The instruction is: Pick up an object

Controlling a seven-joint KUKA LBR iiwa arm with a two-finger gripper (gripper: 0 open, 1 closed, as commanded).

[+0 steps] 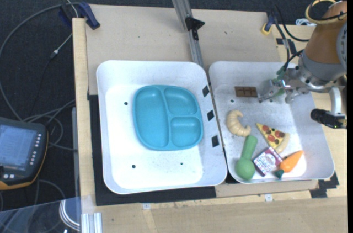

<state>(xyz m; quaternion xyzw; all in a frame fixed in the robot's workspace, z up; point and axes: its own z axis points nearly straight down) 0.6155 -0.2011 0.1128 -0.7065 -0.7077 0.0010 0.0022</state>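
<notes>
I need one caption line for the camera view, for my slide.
KUKA arm's gripper hovers beside a chocolate bar in the right bin; a blue divided plate sits in the left bin.

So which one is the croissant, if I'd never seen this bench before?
Look in the right-hand white bin, the one the grey arm reaches over. Near that bin's left side, below the brown chocolate bar and above the green cucumber, lies the croissant. It is the only pale tan, curved, ridged piece; its neighbours are brown, green, or red and yellow like the pizza slice.
</notes>
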